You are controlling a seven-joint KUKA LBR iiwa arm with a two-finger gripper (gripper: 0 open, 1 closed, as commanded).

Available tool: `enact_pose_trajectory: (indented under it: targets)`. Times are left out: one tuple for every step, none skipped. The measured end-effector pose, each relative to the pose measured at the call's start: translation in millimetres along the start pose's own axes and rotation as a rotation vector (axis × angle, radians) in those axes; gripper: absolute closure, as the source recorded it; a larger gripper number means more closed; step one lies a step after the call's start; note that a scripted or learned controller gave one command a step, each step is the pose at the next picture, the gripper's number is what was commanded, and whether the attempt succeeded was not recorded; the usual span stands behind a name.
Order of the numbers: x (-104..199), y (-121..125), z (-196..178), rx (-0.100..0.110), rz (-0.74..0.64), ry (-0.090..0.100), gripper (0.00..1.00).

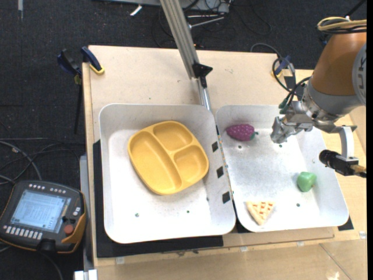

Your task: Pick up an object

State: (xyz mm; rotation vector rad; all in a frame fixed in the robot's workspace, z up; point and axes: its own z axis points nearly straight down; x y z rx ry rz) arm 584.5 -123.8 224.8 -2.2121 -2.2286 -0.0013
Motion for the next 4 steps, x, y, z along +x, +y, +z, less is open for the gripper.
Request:
enact_pose_trajectory:
  targets:
    - [44.5, 0.3, -3.6, -0.001, 0.000, 0.000, 1.00]
    - [103.7, -7.3, 4.5, 0.002, -0.001, 0.001, 1.00]
    - [162.5, -13.9, 10.3, 0.001, -0.001, 0.001, 1.00]
    - [211.7, -19.7, -5.8, -0.002, -0.001, 0.001, 1.00]
